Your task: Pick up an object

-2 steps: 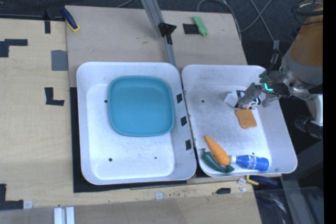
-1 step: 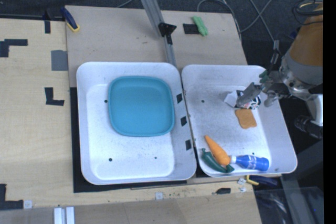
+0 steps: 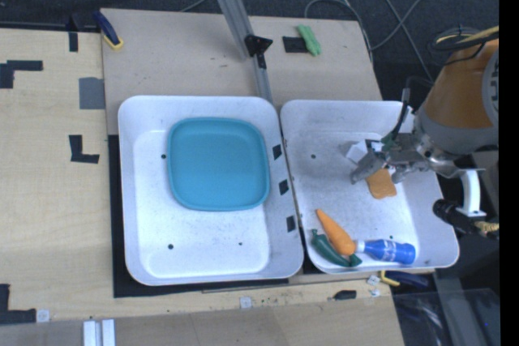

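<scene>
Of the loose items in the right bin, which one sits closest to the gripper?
The tan-orange block: it lies right under the gripper. The carrot and the blue-and-white bottle lie farther off, along the bin's near edge.

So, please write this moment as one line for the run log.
phase: reaching | gripper: in right bin, at orange block | grasp: not confirmed | carrot, blue bottle: untouched | left bin: teal plate

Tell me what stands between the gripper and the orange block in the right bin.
Nothing visible does. The gripper hangs right at the upper left edge of the orange block in the right bin. The carrot and the blue and white tube lie apart from it, near the bin's front edge.
</scene>
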Tool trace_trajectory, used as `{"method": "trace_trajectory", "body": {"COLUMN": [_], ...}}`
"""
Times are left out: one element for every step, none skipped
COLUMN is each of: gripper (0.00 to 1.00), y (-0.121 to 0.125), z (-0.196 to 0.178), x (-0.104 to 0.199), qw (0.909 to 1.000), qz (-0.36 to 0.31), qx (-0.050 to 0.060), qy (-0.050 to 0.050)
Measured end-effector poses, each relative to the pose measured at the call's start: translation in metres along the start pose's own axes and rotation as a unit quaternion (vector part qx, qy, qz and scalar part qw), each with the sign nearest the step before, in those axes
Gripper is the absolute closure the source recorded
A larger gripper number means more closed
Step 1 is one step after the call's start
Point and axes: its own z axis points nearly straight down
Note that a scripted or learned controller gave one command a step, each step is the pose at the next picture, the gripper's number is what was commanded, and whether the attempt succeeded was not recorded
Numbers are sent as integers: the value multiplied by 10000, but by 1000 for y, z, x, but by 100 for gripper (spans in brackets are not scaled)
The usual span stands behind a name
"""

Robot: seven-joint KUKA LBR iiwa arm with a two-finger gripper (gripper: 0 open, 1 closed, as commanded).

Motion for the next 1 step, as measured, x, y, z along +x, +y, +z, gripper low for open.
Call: {"method": "trace_trajectory", "body": {"gripper": [0], "y": [8], "z": [48], "x": [-1], "qw": [10000], "qz": [1], "qx": [-4], "qy": [-1]}}
